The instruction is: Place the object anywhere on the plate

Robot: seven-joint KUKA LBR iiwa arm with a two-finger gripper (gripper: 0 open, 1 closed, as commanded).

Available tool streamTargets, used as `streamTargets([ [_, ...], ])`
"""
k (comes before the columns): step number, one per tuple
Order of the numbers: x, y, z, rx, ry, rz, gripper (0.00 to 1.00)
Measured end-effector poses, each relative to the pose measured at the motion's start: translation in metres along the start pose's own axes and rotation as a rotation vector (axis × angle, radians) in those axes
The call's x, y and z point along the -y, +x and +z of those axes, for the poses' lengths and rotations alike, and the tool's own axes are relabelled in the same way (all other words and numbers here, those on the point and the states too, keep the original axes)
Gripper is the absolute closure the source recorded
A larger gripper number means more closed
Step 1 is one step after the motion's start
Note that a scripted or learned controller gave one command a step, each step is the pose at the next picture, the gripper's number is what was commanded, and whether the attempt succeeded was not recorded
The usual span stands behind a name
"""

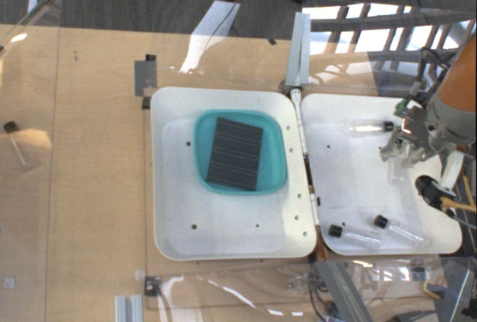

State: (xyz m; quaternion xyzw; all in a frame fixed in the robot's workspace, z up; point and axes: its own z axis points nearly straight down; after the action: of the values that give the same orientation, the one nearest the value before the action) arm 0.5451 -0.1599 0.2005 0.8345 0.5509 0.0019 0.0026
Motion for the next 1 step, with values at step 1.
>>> streamTargets([
  [1, 0.0000, 0.0000, -0.0001, 0.000, 0.000, 0.000, 0.00],
])
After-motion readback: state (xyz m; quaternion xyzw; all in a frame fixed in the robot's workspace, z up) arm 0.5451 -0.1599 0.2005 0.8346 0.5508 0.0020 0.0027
